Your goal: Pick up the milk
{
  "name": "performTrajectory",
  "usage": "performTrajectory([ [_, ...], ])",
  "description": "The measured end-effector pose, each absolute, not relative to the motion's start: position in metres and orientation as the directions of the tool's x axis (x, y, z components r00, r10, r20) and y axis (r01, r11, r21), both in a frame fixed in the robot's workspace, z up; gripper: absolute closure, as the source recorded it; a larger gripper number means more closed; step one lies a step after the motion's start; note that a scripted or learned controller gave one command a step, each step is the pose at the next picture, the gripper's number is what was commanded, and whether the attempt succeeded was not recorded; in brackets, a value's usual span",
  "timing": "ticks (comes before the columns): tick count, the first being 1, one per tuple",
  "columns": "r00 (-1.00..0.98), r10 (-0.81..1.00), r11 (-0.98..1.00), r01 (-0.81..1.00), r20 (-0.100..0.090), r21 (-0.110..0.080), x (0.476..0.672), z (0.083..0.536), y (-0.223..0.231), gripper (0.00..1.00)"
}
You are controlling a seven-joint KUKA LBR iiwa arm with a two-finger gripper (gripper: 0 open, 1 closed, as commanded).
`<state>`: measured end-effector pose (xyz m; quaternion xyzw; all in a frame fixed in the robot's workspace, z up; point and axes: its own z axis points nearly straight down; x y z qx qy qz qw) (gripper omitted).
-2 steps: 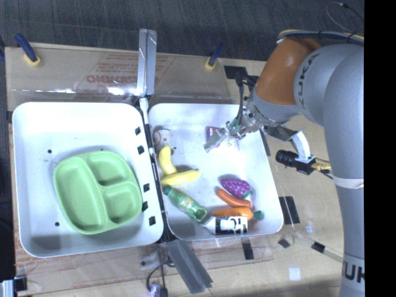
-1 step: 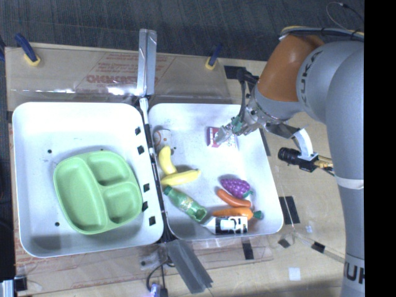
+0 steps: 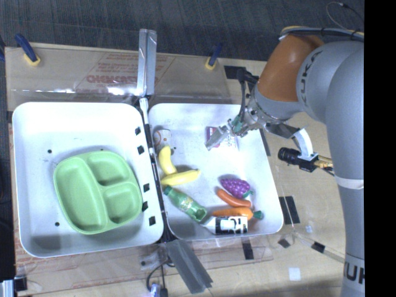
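Note:
The milk (image 3: 218,137) is a small white carton with a purple mark, tilted in the upper middle of the right bin (image 3: 185,113). My gripper (image 3: 235,129) comes down from the right, just past the grey wrist and orange band. Its fingers close on the carton's right end, and the rest of the carton sticks out to the left of them. The carton looks raised slightly off the bin floor.
Lower in the right bin lie two bananas (image 3: 173,171), a green bottle (image 3: 185,204), purple grapes (image 3: 236,186), two carrots (image 3: 234,198) and a black-and-white can (image 3: 231,225). The left bin holds a green divided plate (image 3: 99,192). A metal divider (image 3: 147,64) stands between the bins.

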<state>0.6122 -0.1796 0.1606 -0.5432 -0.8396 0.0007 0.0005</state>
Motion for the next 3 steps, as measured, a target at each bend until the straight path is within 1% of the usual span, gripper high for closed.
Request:
performTrajectory([
  [1,-0.550,0.835,0.550,0.835,0.000,0.000,0.658,0.092,-0.191,0.00],
  [2,-0.709,0.705,0.709,0.705,-0.004,0.001,0.634,0.170,-0.210,0.00],
  [3,-0.801,0.599,0.801,0.599,0.000,0.000,0.649,0.110,-0.207,0.00],
])
